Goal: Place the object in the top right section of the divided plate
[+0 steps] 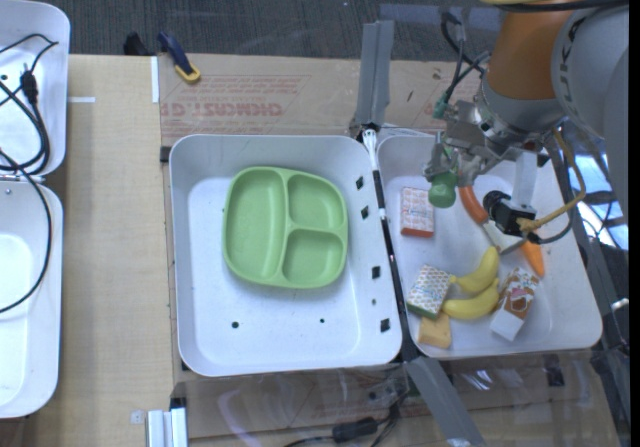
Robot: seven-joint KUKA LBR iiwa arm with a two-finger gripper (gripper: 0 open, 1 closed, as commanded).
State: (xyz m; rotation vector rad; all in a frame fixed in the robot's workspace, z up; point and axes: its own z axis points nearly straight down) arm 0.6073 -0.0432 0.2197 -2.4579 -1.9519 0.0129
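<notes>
1. Risk: the carry from right bin to plate crosses the divider; a shallow pinch could drop the load short, or land it in the wrong section.
2. Gripper hangs over the right bin's upper part, near the pink box.
3. Jaws clamped on a small green object, which sits between the tips, clear of the floor as far as I can judge.
4. Plate lies in the left bin, well apart.

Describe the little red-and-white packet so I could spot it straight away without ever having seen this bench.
Find the right-hand shallow white bin, the one crowded with toy food. Near its left wall, just across from the green divided plastic plate in the other bin, lies a small flat red-and-white rectangular packet. It lies apart from the yellow plastic bananas lower down and is the only red-and-white rectangle lying flat there.
</notes>
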